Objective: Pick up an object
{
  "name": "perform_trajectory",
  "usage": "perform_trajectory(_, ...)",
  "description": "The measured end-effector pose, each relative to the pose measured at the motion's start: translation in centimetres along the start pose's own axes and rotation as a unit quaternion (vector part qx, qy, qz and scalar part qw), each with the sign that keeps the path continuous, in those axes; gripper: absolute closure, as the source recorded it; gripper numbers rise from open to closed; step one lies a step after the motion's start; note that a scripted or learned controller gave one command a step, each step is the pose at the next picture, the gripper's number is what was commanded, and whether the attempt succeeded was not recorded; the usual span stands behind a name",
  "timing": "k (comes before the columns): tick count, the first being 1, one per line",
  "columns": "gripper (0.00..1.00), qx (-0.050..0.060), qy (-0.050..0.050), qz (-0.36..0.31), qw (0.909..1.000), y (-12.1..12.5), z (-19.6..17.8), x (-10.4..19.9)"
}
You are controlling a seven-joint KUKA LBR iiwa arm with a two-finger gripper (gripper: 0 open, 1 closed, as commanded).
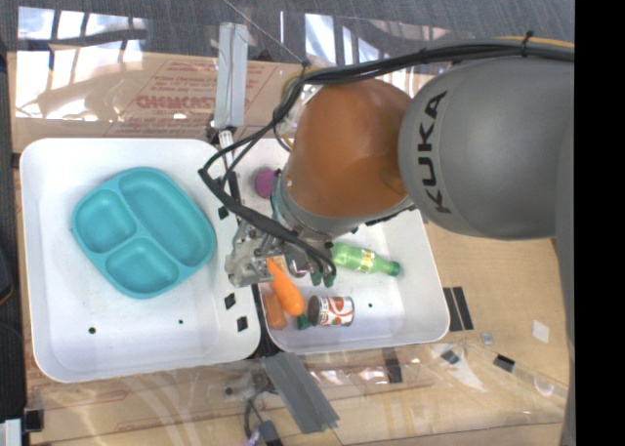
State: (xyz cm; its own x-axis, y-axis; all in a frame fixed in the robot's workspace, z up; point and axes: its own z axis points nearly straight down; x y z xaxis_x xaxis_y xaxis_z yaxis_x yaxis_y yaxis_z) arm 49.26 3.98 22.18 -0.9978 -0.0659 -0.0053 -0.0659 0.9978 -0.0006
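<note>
My gripper (256, 261) hangs low over the left side of the right bin (425, 307), under the orange wrist band. An orange carrot (286, 290) lies right below and beside it, touching or nearly touching the metal tip. A second small orange piece (275, 314) sits at the bin's front left corner. A green bottle (364, 262) lies on its side to the right of the gripper. A red and white can (333, 310) lies in front of it. A purple item (265, 181) peeks out behind the wrist.
The left bin (59, 337) holds a teal divided plate (144, 230). The arm's bulk and its cables cover most of the right bin. A cardboard sheet (166, 93) lies behind the bins.
</note>
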Motion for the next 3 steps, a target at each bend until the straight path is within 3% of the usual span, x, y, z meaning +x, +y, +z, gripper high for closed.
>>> perform_trajectory(2, 1.0, 0.0, -0.002, -0.005, 1.0, 0.2, -2.1, -0.3)
perform_trajectory(3, 1.0, 0.0, 0.004, 0.036, 0.9993, -2.7, 3.1, 0.5)
